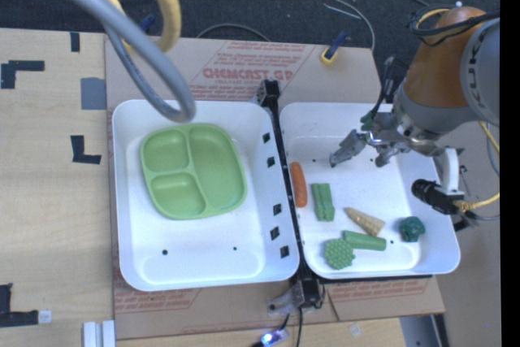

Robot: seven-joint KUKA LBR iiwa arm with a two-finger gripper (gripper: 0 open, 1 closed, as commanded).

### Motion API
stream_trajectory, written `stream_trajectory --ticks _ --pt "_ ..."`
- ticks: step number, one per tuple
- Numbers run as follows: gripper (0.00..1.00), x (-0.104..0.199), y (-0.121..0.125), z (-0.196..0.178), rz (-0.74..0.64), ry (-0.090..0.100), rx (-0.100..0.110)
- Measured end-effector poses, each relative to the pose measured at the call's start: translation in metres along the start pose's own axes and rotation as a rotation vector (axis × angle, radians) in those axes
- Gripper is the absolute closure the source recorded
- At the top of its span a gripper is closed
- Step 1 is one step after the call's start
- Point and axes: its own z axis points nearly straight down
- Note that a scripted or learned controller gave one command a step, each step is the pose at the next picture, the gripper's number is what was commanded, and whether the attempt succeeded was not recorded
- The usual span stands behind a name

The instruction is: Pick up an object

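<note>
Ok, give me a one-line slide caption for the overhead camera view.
End effector open above the right bin of toy food; green divided plate in the left bin.

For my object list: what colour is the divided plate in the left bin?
Light green plate, seen clearly in the camera view.

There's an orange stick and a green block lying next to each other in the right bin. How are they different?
The orange stick is thin with rounded ends, while the green block is wider and squared off. The orange stick lies close to the bin's left wall; the green block lies to its right, nearer the middle. Both lie flat, lengthwise, apart from the gripper.
</note>
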Motion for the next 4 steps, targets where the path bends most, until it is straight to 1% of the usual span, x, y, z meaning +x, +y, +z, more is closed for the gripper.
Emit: stream_trajectory --ticks 1,2,3,4 --pt "0.0 0.01 -0.006 0.053 0.0 0.0 0.005" --pt "0.0 0.01 -0.008 0.107 0.001 -0.001 0.004" --pt "1.0 0.011 -0.007 0.094 -0.001 -0.001 0.002" --pt "1.0 0.016 -0.008 0.033 0.0 -0.001 -0.007"
